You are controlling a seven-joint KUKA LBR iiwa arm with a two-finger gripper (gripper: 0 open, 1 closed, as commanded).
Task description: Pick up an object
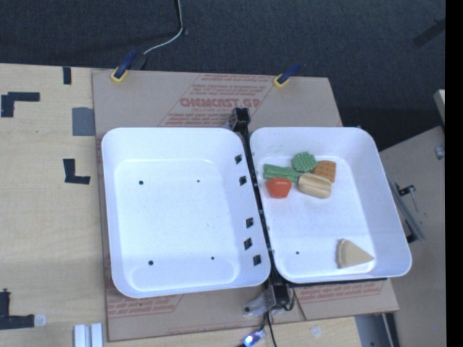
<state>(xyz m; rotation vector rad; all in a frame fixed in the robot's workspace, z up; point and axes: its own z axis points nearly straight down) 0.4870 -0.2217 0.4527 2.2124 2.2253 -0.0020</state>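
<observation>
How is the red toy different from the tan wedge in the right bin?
The red toy is round and small; the tan wedge is bigger and triangular. The red toy touches a cluster of other toys near the bin's far side; the tan wedge lies alone in the near corner. Both rest in the right bin.

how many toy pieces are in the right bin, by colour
green: 1, the leafy piece
red: 1, the round piece
orange: 1, the block
tan: 2, the bread roll and the wedge
total: 5, all in the right bin
</observation>
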